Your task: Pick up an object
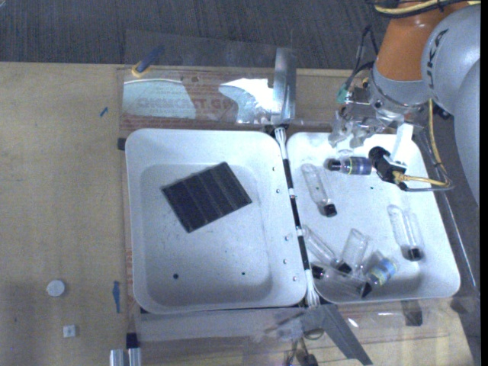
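You're at the approach: gripper [352,133] hovers above the right bin [435,280], finger state unclear; descend onto the small vial [349,165].

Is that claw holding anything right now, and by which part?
Cannot be told. The claw hangs over the right bin above a small bottle; nothing shows between its tips.

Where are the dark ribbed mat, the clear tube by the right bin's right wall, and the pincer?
dark ribbed mat [207,197], camera view, middle of its ribbed top, left bin.
clear tube [403,231], camera view, mid-body, above its black cap.
pincer [352,133], camera view, between its fingertips, above the right bin's far end.
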Robot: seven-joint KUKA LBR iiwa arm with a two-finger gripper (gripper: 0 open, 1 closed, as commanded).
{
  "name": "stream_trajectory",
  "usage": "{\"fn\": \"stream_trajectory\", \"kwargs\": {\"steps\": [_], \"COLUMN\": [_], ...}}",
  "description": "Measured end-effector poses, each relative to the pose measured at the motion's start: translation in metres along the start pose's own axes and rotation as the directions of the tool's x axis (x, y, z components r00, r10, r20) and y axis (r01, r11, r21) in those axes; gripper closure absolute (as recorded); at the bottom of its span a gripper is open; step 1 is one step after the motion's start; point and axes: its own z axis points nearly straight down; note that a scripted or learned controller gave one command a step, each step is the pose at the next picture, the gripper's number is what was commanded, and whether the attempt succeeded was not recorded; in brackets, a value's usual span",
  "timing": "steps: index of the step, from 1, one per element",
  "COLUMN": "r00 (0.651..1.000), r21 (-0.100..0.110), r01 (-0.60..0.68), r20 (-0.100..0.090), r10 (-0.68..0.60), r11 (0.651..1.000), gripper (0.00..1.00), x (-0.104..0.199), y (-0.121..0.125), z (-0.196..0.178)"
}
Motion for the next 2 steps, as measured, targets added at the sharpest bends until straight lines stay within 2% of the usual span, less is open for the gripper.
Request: {"fn": "stream_trajectory", "kwargs": {"steps": [1,2], "r00": [0.999,0.999], "r21": [0.003,0.003], "r01": [0.044,0.045], "r20": [-0.003,-0.003], "r10": [-0.044,-0.045], "r11": [0.999,0.999], "gripper": [1.00,0.00], "x": [0.0362,0.0366], "y": [-0.0045,-0.0045], "z": [-0.0403,-0.0404]}}
